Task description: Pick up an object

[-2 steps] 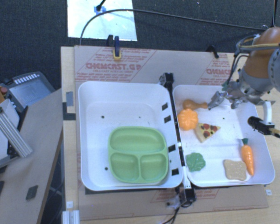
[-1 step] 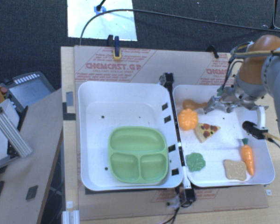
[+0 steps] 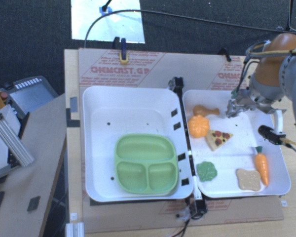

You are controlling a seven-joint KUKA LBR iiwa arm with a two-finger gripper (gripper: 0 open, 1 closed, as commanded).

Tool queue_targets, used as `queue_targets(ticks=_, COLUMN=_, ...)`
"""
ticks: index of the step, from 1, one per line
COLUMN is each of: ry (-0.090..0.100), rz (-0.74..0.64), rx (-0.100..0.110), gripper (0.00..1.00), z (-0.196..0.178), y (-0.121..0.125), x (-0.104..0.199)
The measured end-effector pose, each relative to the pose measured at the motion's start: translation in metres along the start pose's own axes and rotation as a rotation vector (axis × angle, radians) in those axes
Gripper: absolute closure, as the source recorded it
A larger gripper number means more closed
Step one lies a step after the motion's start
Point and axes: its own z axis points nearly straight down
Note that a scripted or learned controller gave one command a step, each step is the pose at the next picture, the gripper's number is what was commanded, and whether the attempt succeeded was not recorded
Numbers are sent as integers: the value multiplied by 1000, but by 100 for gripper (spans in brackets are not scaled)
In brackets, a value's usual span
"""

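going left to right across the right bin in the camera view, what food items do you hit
Orange toy pumpkin → green toy broccoli floret → toy pizza slice → tan toy bread slice → orange toy carrot. The tan toy drumstick overlaps the pumpkin's span, so I left it out.

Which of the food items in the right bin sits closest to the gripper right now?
The chicken drumstick, at the bin's far side just left of the gripper. The orange pumpkin, pizza slice and carrot lie farther off.

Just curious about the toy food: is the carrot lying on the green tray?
No, the carrot lies in the right bin beside the bread, while the green tray sits in the left bin.
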Motion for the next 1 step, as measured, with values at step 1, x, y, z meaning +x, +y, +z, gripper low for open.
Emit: queue_targets(ticks=1, ry=0, rz=1, rx=-2, gripper=100, z=-60, y=11, x=-4)
